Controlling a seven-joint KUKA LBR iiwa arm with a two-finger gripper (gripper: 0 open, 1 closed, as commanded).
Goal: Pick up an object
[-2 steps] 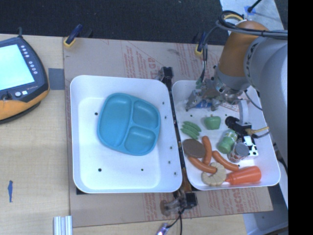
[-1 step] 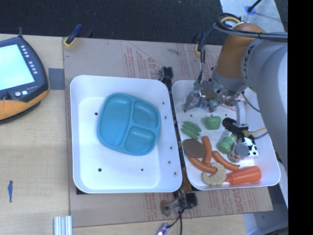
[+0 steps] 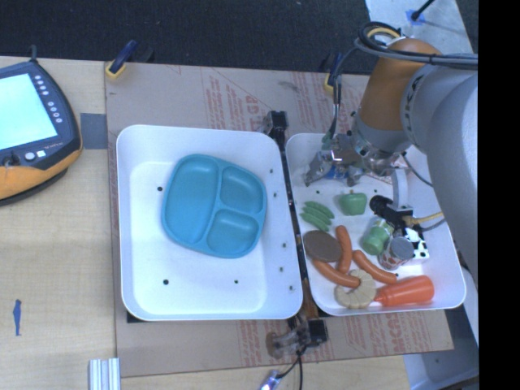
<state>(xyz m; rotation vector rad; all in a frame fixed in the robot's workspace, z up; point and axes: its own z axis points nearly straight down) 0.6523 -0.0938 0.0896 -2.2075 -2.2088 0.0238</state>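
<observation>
— Where do we see the gripper (image 3: 335,167)?

— Low over the right bin (image 3: 455,295) (far end); we cannot tell its state.

— And the toy food?

— We see it nearer us: green pepper (image 3: 353,203), sausages (image 3: 344,249), carrot (image 3: 404,292). The blue plate (image 3: 214,205) lies in the left bin (image 3: 138,291).

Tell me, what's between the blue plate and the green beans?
The camera view shows bare white floor of the left bin beside the plate, then the two bins' touching rims, then the beans.

A pale wooden bench (image 3: 57,250) under brown cardboard (image 3: 203,96) meets dark floor (image 3: 203,15).
</observation>
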